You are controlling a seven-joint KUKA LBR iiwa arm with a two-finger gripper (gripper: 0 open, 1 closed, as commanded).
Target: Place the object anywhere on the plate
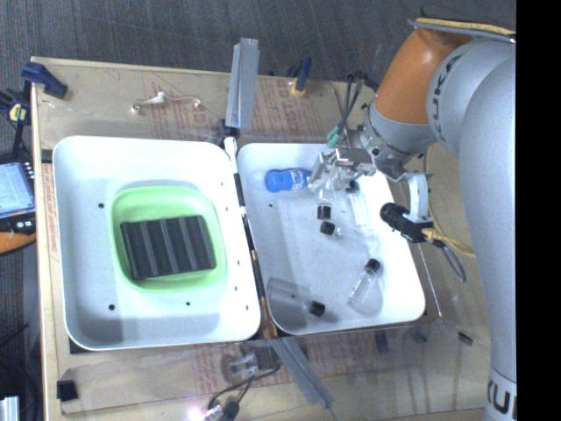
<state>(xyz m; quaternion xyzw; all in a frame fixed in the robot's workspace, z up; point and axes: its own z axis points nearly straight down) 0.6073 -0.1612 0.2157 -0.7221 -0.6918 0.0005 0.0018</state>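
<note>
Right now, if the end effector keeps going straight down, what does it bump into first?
Probably the clear bottle lying right under the end effector, beside the blue cap. Depth is hard to judge from above.

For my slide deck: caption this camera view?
KUKA arm's gripper over the right bin near a blue-capped bottle; green plate waits in left bin.

The arm (pixel 456 86) reaches in from the right, its tool (pixel 337 169) low over the far part of the right bin (pixel 403 310). Just left of the tool lies a clear bottle with a blue cap (pixel 282 180). Two more clear bottles with black caps (pixel 366 285) (pixel 294 298) lie near the bin's near edge. In the left bin (pixel 70 235) sits a green plate (pixel 166 204) bearing a dark ribbed block (pixel 166 246). Both bins rest on the counter (pixel 131 86).
</note>
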